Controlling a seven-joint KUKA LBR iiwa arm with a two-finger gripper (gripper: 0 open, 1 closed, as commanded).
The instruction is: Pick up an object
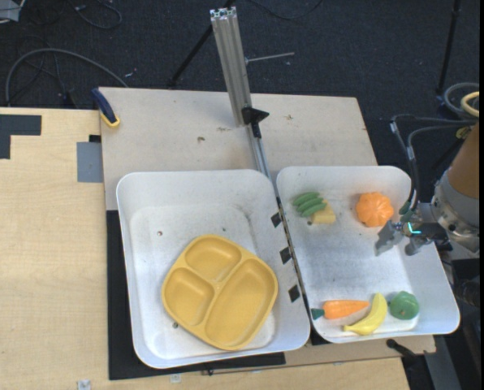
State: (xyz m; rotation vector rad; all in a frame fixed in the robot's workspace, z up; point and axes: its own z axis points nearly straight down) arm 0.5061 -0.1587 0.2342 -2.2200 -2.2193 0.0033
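My gripper hangs over the right side of the right bin, its fingers spread apart with nothing between them. An orange toy fruit lies just up and left of it. A green and yellow piece sits at the bin's upper left. Along the front wall lie a toy carrot, a yellow banana and a green round fruit.
The left bin holds a yellow divided plate. A metal post rises behind the bins. The arm's body stands at the right edge. A wooden bench top lies to the left.
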